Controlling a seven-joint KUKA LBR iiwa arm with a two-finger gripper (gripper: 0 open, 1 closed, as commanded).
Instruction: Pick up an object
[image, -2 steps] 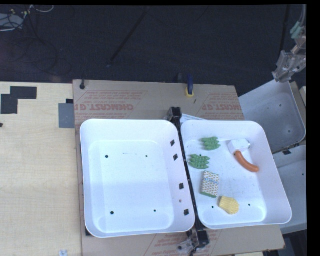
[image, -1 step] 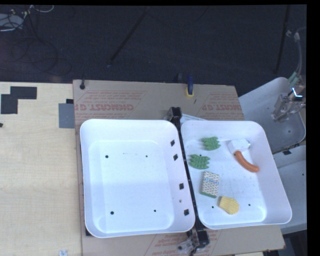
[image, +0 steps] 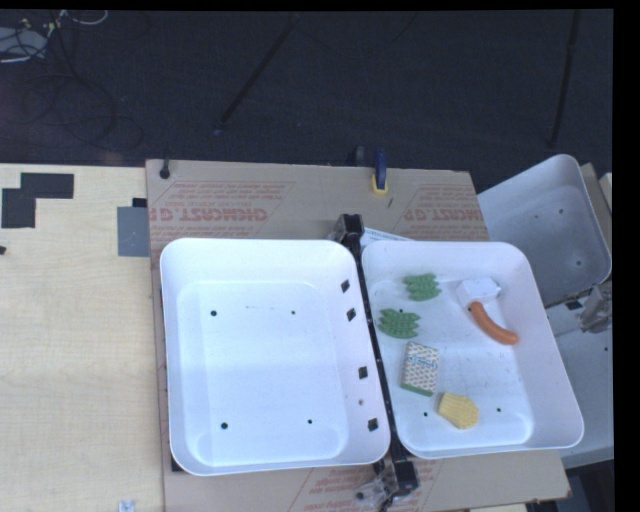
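White plastic bins sit side by side on the worktop (image: 70, 330). Left bin (image: 190, 440) bare. Right bin (image: 540, 420) carries all the candidates.

Near to far in the right bin:
- yellow block (image: 459, 409), near wall
- patterned card (image: 421, 368), just beyond it
- green leafy piece (image: 400, 322), mid-bin
- orange-handled brush (image: 489, 314), right side
- second green piece (image: 422, 287), far

Step, as judged: pick not yet begun, nothing lifted. End effector state: cannot tell. Next move calls for choosing one item; the brush lies well apart from its neighbours.

Writing: cardboard sheet (image: 300, 205) under the bins has red print, upside down, not reliably readable.
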